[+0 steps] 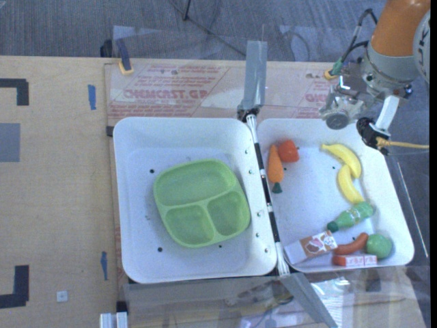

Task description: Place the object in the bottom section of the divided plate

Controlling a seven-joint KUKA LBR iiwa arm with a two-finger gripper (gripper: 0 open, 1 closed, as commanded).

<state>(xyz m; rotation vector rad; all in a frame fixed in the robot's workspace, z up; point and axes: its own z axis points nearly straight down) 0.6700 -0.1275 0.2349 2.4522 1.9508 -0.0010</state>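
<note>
The end effector [339,112] hangs over the top edge of the right bin [300,221], near its far right corner. I cannot tell how it stands, and nothing shows in it. Above it is the orange band [399,20] of the grey arm.

Just below it in the right bin lie two yellow bananas [348,171], one after the other. Below them lies a small green bottle [351,216], tilted. Near the bin's bottom right corner are a red sausage [351,244], a green round thing [379,245] and a little flat packet [317,243], all close together. On the bin's left side lie an orange carrot [274,167] and a red tomato [288,151], touching each other.

The left bin [136,183] holds the green divided plate [201,202]. It has one big part at the top and two small parts at the bottom. The plate is well apart from the end effector. Both bins sit on the surface [51,183].
</note>
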